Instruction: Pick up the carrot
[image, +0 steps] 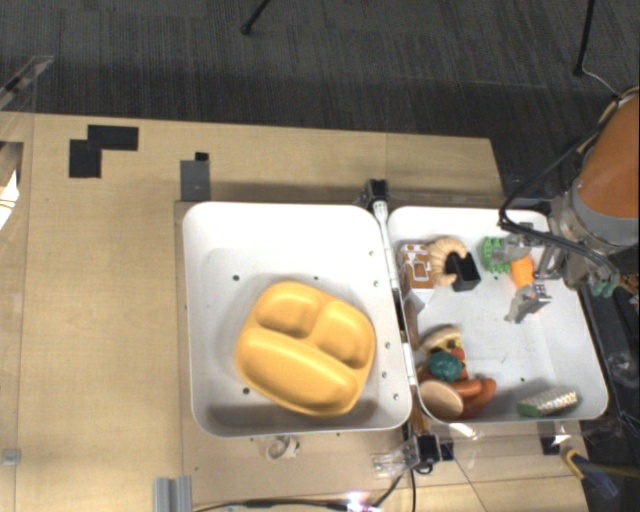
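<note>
The carrot (519, 269), a short orange piece with a green leafy top (493, 250), lies at the back of the right bin (575, 345). My gripper (532, 286) comes in from the right, hanging from the grey wrist and orange band, and sits right against the carrot's orange end. Its metal tip reaches down to the bin floor just in front of the carrot. From this angle the carrot does not clearly sit inside the gripper.
A big yellow lumpy toy (305, 345) lies in the left bin (210, 260). The right bin holds a brown waffle-like piece (419, 265), a black item (462, 270), a cluster of toy food (452, 375) at front left, and a pale corn-like piece (548, 402).
</note>
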